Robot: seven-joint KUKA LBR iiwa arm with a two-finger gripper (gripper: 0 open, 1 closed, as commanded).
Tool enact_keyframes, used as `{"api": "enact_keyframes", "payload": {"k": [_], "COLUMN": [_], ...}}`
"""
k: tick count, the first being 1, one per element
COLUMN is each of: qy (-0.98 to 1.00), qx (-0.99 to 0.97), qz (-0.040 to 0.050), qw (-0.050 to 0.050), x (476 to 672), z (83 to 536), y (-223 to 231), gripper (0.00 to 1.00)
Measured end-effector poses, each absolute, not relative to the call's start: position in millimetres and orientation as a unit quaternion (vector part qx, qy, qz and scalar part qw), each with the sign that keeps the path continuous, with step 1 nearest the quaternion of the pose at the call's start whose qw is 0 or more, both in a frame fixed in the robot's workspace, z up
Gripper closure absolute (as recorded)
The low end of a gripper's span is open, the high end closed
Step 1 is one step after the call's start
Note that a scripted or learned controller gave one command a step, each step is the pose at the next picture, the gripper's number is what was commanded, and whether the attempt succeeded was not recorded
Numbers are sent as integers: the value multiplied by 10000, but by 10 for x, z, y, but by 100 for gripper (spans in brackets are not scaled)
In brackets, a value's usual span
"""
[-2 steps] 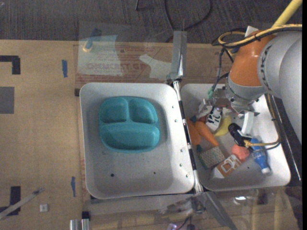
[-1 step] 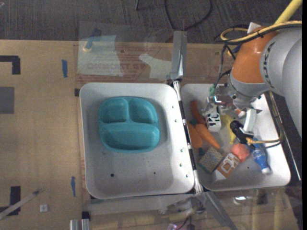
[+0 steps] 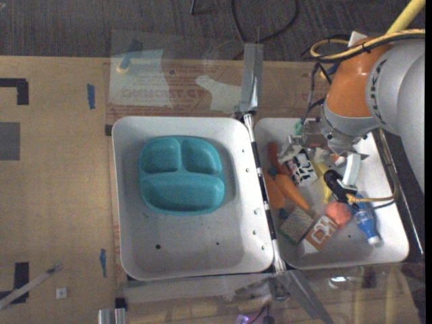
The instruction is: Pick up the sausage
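Observation:
The sausage (image 3: 272,155), a slim reddish-brown piece, lies along the left wall of the right bin (image 3: 395,248), near its far end. My gripper (image 3: 302,148) hangs low over the far part of that bin, just right of the sausage and above a black-and-white carton (image 3: 305,170). Nothing shows held in it. The grey arm with its orange band reaches in from the upper right.
The right bin is crowded: an orange carrot (image 3: 293,192), a speckled pad (image 3: 295,223), an orange box (image 3: 321,230), a pink ball (image 3: 339,213) and a blue bottle (image 3: 367,226). The left bin (image 3: 128,248) holds a teal divided plate (image 3: 181,174).

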State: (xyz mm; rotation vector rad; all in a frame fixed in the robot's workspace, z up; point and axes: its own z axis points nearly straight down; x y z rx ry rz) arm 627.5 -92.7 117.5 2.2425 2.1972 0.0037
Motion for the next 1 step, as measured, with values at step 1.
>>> {"api": "enact_keyframes", "payload": {"k": [1], "qy": [7268], "qx": [6869], "qz": [4], "qw": [8], "x": [6422], "z": [1855], "y": [-221], "gripper": [0]}}
